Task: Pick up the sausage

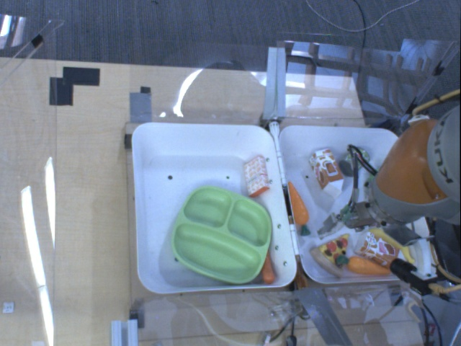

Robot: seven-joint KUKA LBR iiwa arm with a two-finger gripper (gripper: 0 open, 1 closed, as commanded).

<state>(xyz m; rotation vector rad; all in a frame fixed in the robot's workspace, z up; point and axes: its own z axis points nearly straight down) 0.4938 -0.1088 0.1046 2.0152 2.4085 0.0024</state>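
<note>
One fixed camera looks down aslant on both bins (209, 139).

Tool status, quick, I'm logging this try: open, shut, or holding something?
Tool: low in the right bin, cannot tell from this view.

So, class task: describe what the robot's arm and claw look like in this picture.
The arm is grey with a broad orange band above the wrist. Black cables run along it. The claw is thin, dark metal, with yellow cable near its base.
</note>
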